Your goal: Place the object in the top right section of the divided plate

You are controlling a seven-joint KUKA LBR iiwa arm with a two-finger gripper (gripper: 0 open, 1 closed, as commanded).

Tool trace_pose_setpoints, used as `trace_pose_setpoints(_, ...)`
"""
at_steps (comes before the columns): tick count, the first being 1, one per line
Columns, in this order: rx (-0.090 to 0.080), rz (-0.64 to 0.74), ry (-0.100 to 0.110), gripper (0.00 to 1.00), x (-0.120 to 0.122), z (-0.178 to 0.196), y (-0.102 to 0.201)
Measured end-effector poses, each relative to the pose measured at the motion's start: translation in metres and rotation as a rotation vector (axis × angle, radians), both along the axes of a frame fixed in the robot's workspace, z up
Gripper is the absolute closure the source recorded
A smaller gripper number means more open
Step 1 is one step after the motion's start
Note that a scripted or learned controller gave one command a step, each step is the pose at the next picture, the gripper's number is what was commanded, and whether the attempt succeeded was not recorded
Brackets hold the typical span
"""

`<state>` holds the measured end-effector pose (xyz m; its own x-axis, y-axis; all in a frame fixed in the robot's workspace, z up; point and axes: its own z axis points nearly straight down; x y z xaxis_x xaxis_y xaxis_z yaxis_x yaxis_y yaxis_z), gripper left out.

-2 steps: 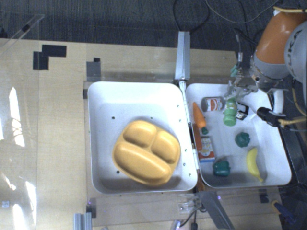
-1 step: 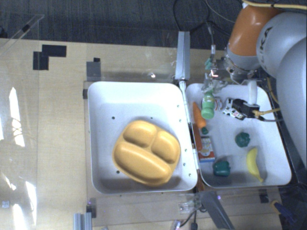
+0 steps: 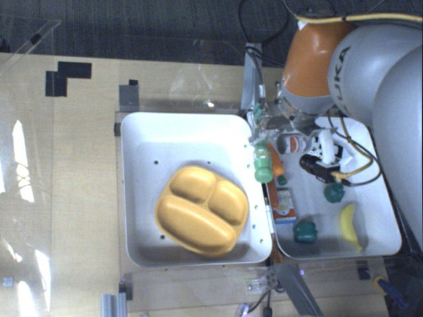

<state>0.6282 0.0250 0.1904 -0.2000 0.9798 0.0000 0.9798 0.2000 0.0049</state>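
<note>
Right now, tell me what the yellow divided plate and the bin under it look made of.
Divided plate: likely moulded plastic, smooth with a semi-gloss finish, judging by soft highlights on its rounded sections. Left bin: probably plastic or coated metal; it looks matte white with rounded corners, and the view cannot settle which.

Dark letters ran sideways down the grey arm (image 3: 370, 65) at about two o'clock in the view — they appeared to spell KUKA, the top of the word cut off by the curve of the casing. A small printed carton (image 3: 283, 203) lay at about four o'clock, along the left wall of the right bin (image 3: 390, 243), and bore an orange and blue label — its print was too small to read.
</note>
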Motion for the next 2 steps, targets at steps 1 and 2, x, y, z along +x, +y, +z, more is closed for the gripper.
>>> trace_pose_setpoints(1, 0.000, -0.033, 0.000, 1.00, -0.011, 0.012, 0.049)
trace_pose_setpoints(2, -0.001, -0.007, -0.001, 1.00, 0.041, -0.001, 0.031)
